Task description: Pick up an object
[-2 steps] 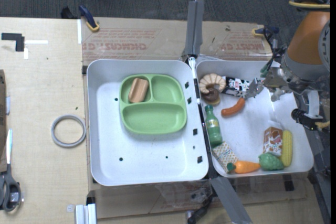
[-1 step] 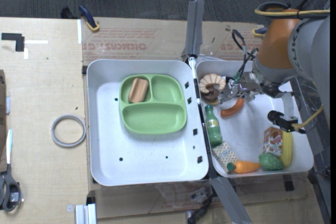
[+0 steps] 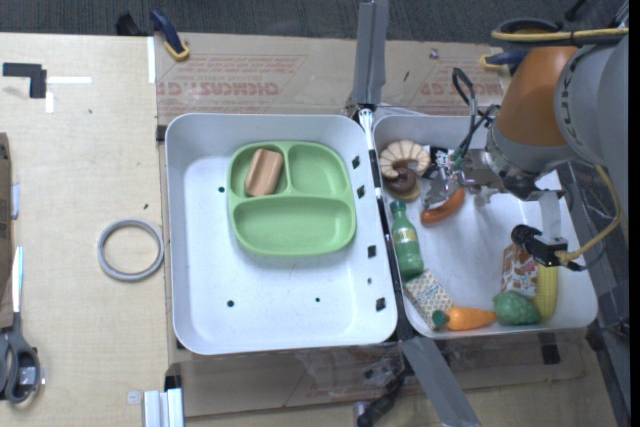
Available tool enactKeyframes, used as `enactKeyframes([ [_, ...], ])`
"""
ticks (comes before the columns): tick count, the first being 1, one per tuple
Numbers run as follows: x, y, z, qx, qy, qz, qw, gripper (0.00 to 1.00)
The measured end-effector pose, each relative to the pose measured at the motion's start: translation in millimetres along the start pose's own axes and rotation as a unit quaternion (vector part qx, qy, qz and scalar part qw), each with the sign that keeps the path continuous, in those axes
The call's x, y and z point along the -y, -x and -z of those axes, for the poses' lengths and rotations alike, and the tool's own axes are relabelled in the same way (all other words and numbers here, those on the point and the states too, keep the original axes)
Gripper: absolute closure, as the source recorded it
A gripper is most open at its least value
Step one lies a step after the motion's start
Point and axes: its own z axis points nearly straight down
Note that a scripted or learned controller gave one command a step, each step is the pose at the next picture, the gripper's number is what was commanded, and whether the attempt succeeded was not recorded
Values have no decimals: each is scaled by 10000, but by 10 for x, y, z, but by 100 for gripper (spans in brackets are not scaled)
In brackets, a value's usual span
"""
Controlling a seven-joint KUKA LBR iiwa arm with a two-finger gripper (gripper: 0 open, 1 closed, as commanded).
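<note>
My gripper point(image 3: 447, 181) hangs low over the upper middle of the right bin point(image 3: 480, 225), with the arm coming in from the right. Directly under its tip lies a red-orange chili pepper point(image 3: 444, 205), touching or nearly touching it. Whether the pepper is gripped is hidden by the wrist. Just to the left sit a tan ridged pastry and a brown doughnut point(image 3: 402, 167). A green bottle point(image 3: 405, 241) lies along the bin's left wall. A patterned pouch point(image 3: 428, 293), a carrot point(image 3: 466, 317), a green vegetable point(image 3: 517, 308), a corn cob point(image 3: 547, 288) and a printed packet point(image 3: 516, 267) crowd the front.
The left bin point(image 3: 280, 305) holds a green divided plate point(image 3: 295, 225) with a brown bread roll point(image 3: 263, 171) in its top-left section. On the bench to the left lie a tape ring point(image 3: 130, 248) and scissors point(image 3: 18, 363). A blue clamp point(image 3: 170, 33) sits at the back.
</note>
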Motion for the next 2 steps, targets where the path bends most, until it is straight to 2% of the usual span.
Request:
enactKeyframes([
  [1,0,9,92,2,-1,-14,10000,100],
  [2,-175,-456,1002,7,7,-46,10000,100],
])
